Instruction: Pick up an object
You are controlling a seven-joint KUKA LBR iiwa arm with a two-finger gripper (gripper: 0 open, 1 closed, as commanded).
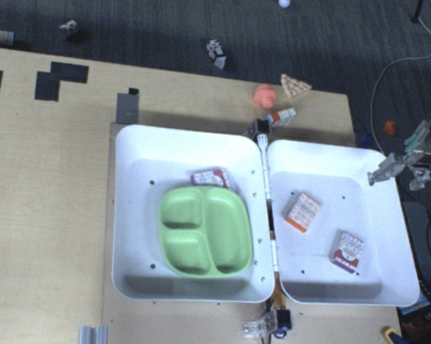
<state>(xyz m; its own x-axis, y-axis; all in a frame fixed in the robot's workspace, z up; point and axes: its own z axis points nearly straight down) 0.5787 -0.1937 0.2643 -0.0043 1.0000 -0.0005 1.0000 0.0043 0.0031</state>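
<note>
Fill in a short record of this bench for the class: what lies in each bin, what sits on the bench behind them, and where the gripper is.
left bin: green divided tray; small red-and-white packet at its far edge
right bin: orange box; red-and-white box
bench behind bins: pink ball
gripper: above right bin's far right corner, holding nothing

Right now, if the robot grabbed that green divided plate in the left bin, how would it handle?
The green plate looks like moulded plastic, so probably stiff and light. It is wide and lies flat, so it should slide rather than roll. A two-finger gripper would likely have to pinch its rim.
</note>
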